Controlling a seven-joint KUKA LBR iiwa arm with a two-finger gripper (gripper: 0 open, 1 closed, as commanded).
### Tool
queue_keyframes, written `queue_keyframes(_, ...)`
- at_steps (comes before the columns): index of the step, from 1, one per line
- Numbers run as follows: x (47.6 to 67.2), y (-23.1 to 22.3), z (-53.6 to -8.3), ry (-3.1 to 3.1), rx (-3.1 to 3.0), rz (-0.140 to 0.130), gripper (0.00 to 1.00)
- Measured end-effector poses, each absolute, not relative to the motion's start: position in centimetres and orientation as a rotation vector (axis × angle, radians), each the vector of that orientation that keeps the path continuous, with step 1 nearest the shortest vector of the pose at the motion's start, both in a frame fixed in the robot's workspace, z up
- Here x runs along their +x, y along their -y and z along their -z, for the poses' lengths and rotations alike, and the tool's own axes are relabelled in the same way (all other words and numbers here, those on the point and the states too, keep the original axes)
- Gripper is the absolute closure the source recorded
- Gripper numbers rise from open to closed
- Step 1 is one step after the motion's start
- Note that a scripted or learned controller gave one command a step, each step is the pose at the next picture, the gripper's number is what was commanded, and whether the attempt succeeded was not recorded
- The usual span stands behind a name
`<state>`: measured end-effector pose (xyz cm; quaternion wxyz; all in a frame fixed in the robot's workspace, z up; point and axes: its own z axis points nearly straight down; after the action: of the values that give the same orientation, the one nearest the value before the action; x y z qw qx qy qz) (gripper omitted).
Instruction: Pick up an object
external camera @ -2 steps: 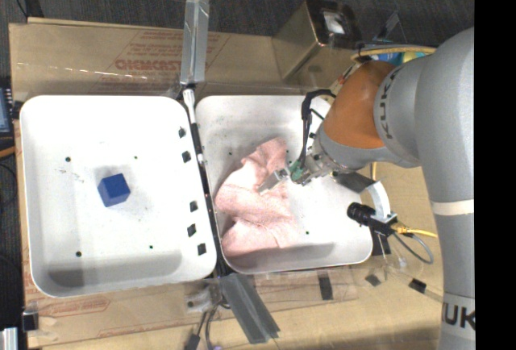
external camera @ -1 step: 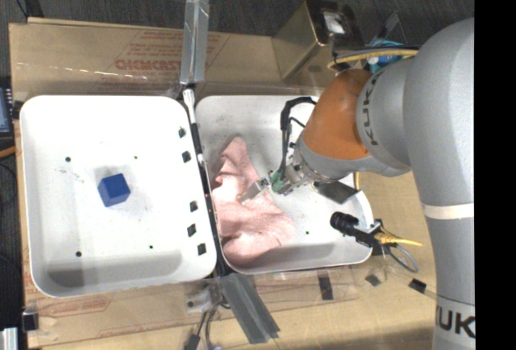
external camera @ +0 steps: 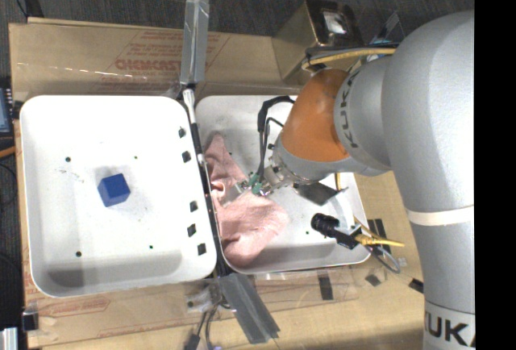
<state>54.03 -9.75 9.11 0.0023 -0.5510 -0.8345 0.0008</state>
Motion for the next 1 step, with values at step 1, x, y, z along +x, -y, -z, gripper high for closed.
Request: queue_keyframes(1,47.61,12.09,-9.14,2.647,-1.686,-0.001,0.0)
